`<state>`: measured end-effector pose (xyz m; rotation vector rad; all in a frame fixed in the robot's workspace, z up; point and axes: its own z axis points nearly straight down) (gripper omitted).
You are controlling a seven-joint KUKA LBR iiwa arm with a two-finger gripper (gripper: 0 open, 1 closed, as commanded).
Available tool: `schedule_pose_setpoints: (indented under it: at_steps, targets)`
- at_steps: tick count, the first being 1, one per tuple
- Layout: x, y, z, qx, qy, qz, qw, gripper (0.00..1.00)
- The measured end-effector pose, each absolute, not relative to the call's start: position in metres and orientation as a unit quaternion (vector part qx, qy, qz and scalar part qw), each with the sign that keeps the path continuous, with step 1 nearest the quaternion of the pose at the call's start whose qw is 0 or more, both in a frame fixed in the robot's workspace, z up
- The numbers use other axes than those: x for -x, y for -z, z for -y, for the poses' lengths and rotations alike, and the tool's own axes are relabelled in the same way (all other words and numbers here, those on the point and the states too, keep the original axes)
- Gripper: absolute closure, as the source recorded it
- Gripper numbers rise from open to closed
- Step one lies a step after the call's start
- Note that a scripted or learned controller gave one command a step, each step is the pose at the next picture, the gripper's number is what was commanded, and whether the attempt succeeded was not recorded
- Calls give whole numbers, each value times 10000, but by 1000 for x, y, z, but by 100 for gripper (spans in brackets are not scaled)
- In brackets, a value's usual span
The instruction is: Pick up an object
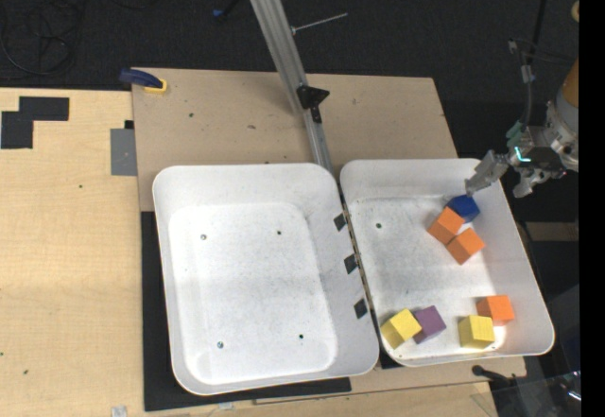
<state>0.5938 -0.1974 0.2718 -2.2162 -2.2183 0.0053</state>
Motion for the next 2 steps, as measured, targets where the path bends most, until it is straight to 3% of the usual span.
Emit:
schedule_pose_setpoints:
  at_steps: [1,2]
  targets:
    - [-595,-274,197,7060,-8,7082,11,0]
    - [-598,-227,203,7071,-20,7071,31,0]
